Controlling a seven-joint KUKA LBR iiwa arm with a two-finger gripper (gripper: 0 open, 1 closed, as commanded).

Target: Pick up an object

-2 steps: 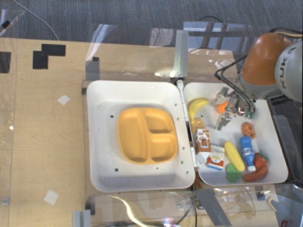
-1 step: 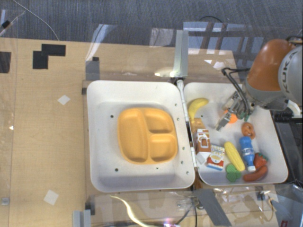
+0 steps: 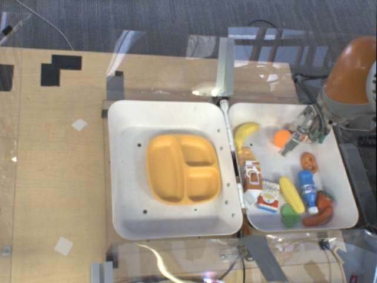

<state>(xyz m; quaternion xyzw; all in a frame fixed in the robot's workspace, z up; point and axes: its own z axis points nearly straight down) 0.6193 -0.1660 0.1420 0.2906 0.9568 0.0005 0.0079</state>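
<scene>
The right white bin (image 3: 341, 175) holds several toy foods. Among them are a yellow banana (image 3: 246, 132), an orange ball (image 3: 282, 138), a corn cob (image 3: 291, 194), a blue bottle (image 3: 307, 184) and two small cartons (image 3: 252, 175). My gripper (image 3: 293, 141) hangs over the upper part of this bin, just right of the orange ball. It is open with nothing between its fingers. The arm reaches in from the right, its orange band above the wrist.
The left bin (image 3: 126, 158) holds a yellow divided tray (image 3: 182, 168). A reddish-brown food piece (image 3: 308, 162), a green item (image 3: 289, 215) and a red sausage (image 3: 318, 217) crowd the right bin's lower corner. A metal divider (image 3: 231, 152) separates the bins.
</scene>
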